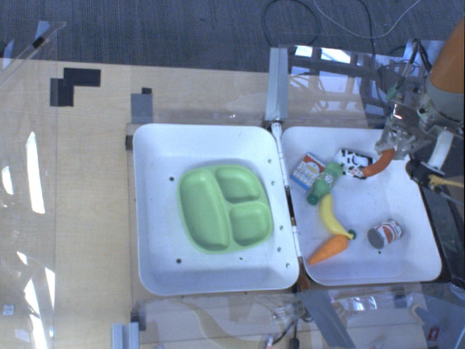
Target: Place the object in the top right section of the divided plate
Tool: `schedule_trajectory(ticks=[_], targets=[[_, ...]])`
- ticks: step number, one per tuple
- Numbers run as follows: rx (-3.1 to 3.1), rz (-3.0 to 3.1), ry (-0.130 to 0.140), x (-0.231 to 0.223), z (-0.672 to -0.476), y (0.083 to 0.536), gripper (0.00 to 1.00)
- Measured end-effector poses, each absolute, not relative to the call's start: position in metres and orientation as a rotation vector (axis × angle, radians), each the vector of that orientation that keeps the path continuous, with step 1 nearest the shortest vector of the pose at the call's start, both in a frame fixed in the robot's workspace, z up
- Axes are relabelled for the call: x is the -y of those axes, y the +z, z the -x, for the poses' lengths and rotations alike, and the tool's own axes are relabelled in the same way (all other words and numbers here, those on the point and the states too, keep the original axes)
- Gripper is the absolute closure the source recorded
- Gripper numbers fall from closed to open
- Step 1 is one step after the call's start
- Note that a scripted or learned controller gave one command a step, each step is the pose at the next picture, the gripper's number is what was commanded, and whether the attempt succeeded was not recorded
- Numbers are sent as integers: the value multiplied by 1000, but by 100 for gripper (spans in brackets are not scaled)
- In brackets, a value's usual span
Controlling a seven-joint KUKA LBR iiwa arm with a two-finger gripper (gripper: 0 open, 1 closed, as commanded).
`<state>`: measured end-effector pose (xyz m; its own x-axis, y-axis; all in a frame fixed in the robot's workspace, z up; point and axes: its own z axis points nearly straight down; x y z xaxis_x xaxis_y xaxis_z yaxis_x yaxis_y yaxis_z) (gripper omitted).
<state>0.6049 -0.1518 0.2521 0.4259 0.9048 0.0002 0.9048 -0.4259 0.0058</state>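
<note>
Carrot lies below the banana; above it, gripper clenches a sausage.

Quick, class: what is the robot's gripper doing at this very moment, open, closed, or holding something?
Gripper: closed on the orange-red sausage-shaped object, gripping its upper end above the right bin.

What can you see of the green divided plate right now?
The green divided plate is a pale green, rounded-square dish that looks like matte plastic. Raised ridges split it into three sections: one long section on its left side and two smaller ones, upper and lower, on its right. It lies flat, slightly rotated, near the middle of the left white bin, resting on the bin floor. Nothing lies in any section, and nothing else touches it.
</note>
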Motion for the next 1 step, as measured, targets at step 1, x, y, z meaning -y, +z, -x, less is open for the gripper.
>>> schedule_trajectory(ticks=[1], targets=[[-1607,-2700,0,106,-559,169,100]])
